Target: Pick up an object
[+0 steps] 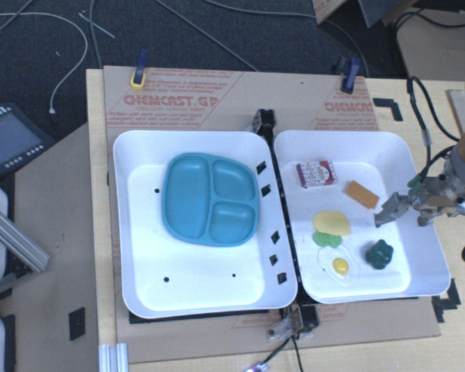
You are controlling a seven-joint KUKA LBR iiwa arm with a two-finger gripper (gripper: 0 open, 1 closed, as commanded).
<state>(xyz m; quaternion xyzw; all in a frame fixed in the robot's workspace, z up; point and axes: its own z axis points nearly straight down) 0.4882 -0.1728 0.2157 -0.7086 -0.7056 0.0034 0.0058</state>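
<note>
While the gripper [409, 205] hung over the right-hand rim of the right bin [418, 161], two fingers could be made out, one [387, 210] reaching toward the bin's middle and another dark one on the arm's side. They appeared spread wide, and nothing lay between them; no object was held or touched, so far as the slanted view allowed a judgement.

The task named no single item, so the nearest candidates were taken in order. An orange block [363, 194] lay just beside the inner finger, slightly up the view and toward the bin's centre. Its long axis ran diagonally, from upper left to lower right. A dark green lump [380, 254] lay near, below the fingers in the view. Farther toward the centre sat a yellow piece [332, 222] with a green leafy piece [326, 239] touching its lower edge, and below them a fried-egg toy [339, 267]. A red and white packet [315, 173] lay beyond the orange block, well apart from the fingers.

The left bin [132, 208] held a blue divided plate [211, 199], far from the gripper across the divider.

Judgement: the orange block was the closest target. The coming move would call for a short shift toward the bin's centre, and the fingers would need to close across the block's short side.
</note>
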